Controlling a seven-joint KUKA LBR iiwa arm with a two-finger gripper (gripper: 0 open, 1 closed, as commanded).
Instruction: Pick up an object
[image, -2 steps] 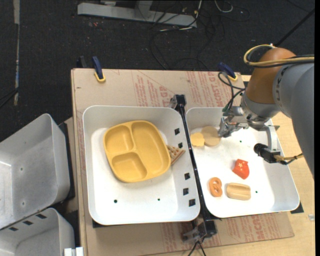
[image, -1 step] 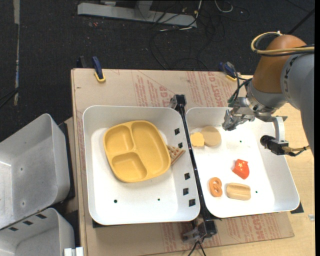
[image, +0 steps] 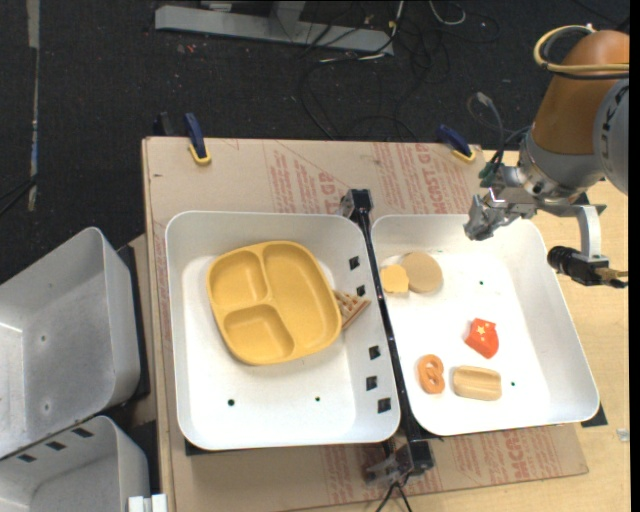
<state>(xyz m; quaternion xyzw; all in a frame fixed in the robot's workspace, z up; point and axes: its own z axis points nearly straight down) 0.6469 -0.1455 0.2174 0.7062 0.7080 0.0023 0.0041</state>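
camera view: hand (image: 483, 222) hangs over the far rim of the right bin (image: 560, 330); whether it is wide or narrow, cannot tell, and nothing shows in it. pickable things lie lower in that bin: round tan piece (image: 423, 271) touching a yellow wedge (image: 395, 279), red strawberry toy (image: 482, 337), orange pretzel (image: 431, 373), bread roll (image: 476, 383). left bin (image: 190, 300) holds a yellow divided plate (image: 272, 300). risk: descending here likely meets bare floor or rim; touching pair could shove apart.
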